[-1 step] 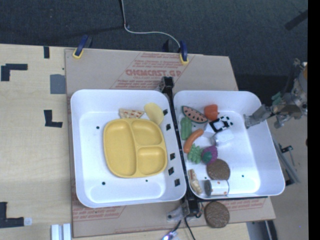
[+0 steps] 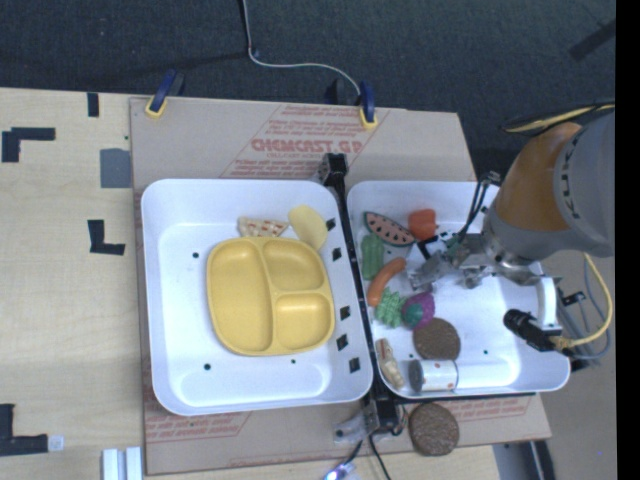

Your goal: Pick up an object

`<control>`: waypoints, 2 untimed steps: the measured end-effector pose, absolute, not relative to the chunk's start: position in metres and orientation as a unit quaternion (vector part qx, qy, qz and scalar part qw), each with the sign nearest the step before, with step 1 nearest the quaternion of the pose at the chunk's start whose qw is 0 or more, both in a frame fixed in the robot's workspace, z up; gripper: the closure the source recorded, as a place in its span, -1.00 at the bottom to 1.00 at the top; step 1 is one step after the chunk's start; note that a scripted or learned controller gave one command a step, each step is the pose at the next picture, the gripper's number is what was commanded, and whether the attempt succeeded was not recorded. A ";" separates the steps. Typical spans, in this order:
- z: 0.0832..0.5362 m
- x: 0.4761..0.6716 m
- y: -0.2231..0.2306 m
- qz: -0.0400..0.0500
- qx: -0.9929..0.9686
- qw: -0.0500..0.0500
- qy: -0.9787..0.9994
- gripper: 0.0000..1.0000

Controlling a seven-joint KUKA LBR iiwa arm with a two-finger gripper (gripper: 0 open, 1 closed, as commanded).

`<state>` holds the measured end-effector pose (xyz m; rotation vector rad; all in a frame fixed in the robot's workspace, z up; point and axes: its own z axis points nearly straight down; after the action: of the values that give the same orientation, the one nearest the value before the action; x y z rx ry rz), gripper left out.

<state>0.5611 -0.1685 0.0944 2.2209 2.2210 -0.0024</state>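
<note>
Two shallow white bins are sitting side by side on the table (image 2: 60, 298), over a sheet of brown cardboard (image 2: 300, 143). The left bin (image 2: 170, 368) is holding a yellow divided plate (image 2: 268, 296), with a waffle-like toy (image 2: 262, 228) and a pale yellow toy (image 2: 308, 225) lying just beyond the plate's far edge. The right bin (image 2: 500, 368) is carrying a cluster of toy foods in its left half: a watermelon slice (image 2: 388, 229), an orange-red piece (image 2: 423, 221) just beside it, a green vegetable (image 2: 371, 256), a carrot (image 2: 386, 279), a green leafy piece (image 2: 389, 311) touching a magenta piece (image 2: 420, 308), a brown round cookie (image 2: 437, 339), and a small white can (image 2: 435, 375) lying on its side near the front wall. Another brown disc (image 2: 433, 428) is resting outside the bins on the cardboard's front edge.

The grey arm (image 2: 570, 193) is reaching in from the right, and its hand (image 2: 432, 265) is hanging low over the right bin, just right of the carrot and above the magenta piece. Whether its fingers are open or closed cannot be told from this angle, and nothing is visibly caught between them. A cable (image 2: 290, 66) is trailing across the dark floor behind the table.
</note>
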 end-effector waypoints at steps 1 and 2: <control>0.083 0.621 -0.109 -0.001 0.705 0.000 0.709 -1.00; 0.091 0.620 -0.110 -0.002 0.705 -0.001 0.709 1.00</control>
<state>0.6196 -0.1105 0.0906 2.2174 2.2278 -0.0066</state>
